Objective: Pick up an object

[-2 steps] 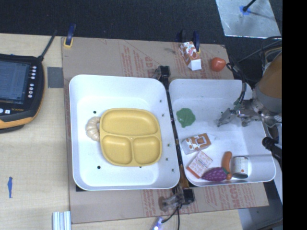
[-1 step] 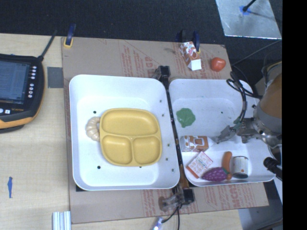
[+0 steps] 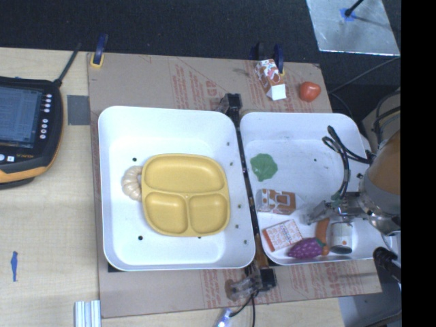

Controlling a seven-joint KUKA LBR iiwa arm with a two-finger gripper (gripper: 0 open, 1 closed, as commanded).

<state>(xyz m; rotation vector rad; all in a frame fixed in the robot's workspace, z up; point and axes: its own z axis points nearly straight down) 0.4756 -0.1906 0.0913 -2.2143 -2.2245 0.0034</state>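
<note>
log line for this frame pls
arm over right bin | pincer low by purple grapes, carrot | grasp unconfirmed | yellow tray in left bin
</note>
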